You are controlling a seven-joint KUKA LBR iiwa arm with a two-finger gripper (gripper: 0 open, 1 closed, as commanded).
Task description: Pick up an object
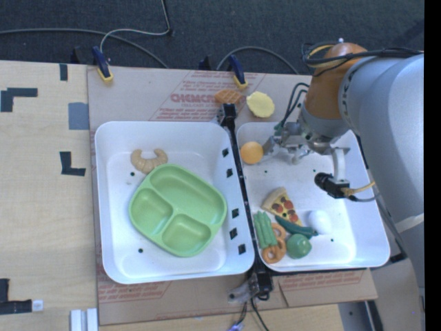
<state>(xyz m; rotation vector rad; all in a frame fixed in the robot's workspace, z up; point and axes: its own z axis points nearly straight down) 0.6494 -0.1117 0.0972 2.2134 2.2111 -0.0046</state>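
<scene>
Green divided plate (pixel 178 209) fills left bin (pixel 110 185); gripper (pixel 288 147) near orange ball (pixel 251 152).

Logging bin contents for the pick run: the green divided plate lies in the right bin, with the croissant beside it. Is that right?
Not quite. The camera view shows the green divided plate in the left bin, not the right one. The croissant does lie beside it, just above it in the view.
</scene>
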